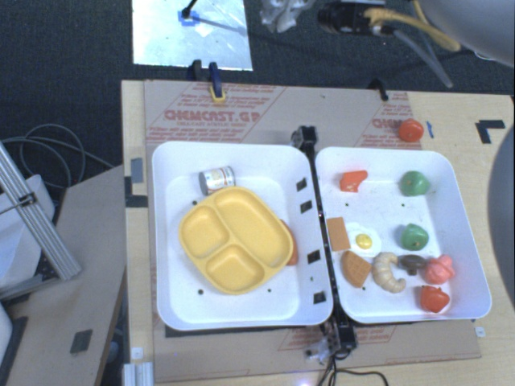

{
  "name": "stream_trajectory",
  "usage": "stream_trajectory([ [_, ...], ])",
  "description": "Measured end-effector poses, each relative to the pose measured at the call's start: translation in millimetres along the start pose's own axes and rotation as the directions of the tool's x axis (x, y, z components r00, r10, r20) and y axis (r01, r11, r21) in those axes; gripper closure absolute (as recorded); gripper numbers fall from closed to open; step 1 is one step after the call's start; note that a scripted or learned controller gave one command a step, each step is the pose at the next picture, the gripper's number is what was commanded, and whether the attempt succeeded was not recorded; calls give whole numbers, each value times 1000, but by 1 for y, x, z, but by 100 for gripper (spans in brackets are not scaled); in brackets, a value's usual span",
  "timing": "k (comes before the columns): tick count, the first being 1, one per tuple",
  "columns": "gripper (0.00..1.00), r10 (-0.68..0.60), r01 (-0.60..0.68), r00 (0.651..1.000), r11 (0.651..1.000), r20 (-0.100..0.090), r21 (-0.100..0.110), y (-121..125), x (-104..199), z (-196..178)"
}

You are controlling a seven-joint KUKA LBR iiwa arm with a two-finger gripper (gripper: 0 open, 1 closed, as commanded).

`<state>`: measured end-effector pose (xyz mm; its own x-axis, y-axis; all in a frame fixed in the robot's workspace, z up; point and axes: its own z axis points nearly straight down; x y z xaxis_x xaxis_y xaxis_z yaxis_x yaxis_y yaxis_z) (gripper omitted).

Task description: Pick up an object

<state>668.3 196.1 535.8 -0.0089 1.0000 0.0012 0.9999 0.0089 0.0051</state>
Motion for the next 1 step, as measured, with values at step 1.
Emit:
stream_trajectory([
  [1, 0, -1, 1, 1000, 1000, 0, 1, 0, 0, 1],
])
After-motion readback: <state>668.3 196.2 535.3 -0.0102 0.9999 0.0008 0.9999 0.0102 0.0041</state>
